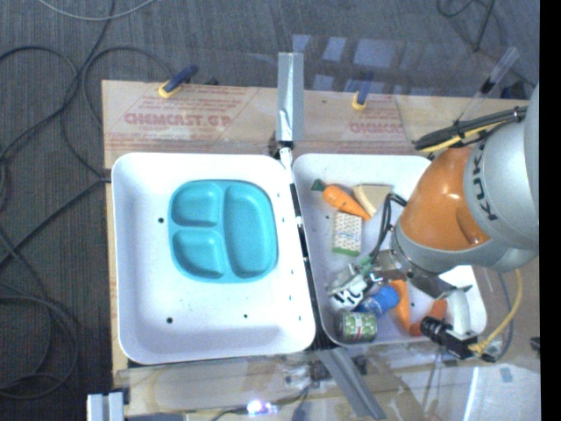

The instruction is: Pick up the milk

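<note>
In the right bin (368,160), just beside a carrot (344,200), the pale carton I take for the milk (347,233) lies flat, likely light, stiff-walled, slightly slick, best pinched across its narrow sides, while the gripper (363,277) hovers near, open or clenched I cannot tell.

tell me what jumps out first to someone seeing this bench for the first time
The bright blue divided plate lying alone in the left bin catches the eye first. Next is the arm's big orange band looming over the right bin, where small items crowd together: a carrot near the top, a green can by the bottom wall, and the gripper low among them.
</note>
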Robot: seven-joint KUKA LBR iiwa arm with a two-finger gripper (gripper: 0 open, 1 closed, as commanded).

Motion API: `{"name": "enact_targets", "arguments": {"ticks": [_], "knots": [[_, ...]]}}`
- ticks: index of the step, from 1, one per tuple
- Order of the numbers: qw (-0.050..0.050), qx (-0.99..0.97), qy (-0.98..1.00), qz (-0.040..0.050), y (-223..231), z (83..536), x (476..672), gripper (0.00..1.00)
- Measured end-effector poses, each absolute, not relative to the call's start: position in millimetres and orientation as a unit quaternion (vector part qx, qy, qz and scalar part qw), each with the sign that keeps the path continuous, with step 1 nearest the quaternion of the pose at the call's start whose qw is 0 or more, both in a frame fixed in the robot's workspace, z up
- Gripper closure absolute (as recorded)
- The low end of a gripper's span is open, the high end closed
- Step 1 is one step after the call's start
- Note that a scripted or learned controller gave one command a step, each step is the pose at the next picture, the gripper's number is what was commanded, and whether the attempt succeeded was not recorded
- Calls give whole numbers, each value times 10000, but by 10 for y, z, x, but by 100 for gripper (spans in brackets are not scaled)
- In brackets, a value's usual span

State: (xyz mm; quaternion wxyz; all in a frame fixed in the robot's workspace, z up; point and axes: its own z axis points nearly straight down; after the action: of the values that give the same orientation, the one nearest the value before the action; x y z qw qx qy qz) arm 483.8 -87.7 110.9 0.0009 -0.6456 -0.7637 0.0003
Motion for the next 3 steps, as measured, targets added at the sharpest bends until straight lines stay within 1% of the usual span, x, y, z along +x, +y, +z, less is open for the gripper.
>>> {"name": "enact_targets", "arguments": {"ticks": [1, 2, 3], "knots": [[-61, -5555, -8315, -71, -941, 949, 4952, 0], [2, -6216, -7834, 18, -525, 1831, 5619, 0], [-38, -6399, -7684, -22, -1070, 892, 5257, 0]]}}
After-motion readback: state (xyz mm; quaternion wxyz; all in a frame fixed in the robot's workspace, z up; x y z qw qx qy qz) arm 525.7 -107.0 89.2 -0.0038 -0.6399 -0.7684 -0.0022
